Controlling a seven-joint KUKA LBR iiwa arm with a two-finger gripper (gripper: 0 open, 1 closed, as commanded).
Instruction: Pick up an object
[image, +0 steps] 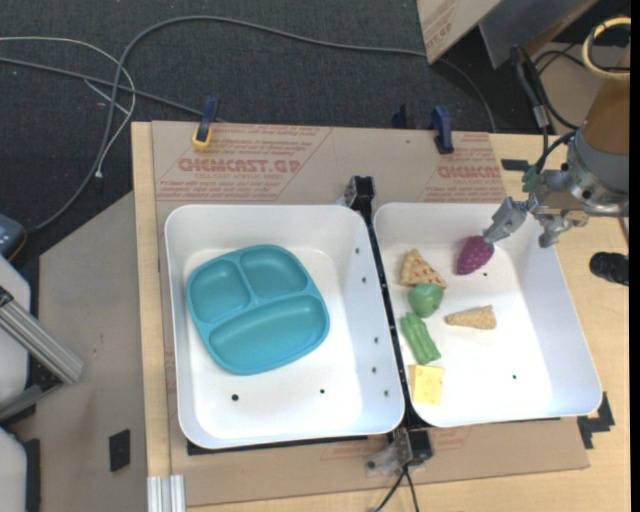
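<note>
Purple is what catches my eye first: a small bunch of grapes (474, 255) lying in the right bin (560, 330), near its far wall. My gripper (526, 226) hangs over that far right corner, just beside the grapes on their right and slightly above them in the frame. Its two fingers are spread apart, one finger (502, 222) reaching down-left so its tip sits right at the top of the grapes, the other finger (551, 231) angled toward the bin's right wall. Nothing sits between them, so I read the pincer as wide open and holding nothing (whether the near fingertip actually touches the grapes I cannot tell from this slant).

The rest of the right bin's contents cluster along its left side: a tan waffle-like wedge (421, 269), a green round piece (426, 298) just below it, a long green pod (421, 338) below that, and a yellow block (427, 384) nearest me. A pale bread-like wedge (471, 318) lies toward the middle, well apart from the gripper.

In the left bin (200, 400) a teal divided plate (259, 308) lies flat, turned at a slight angle. Both bins rest on a cardboard sheet (300, 165) clipped at its far edge by a yellow-and-blue clamp (207, 121) and a blue clamp (441, 129).
</note>
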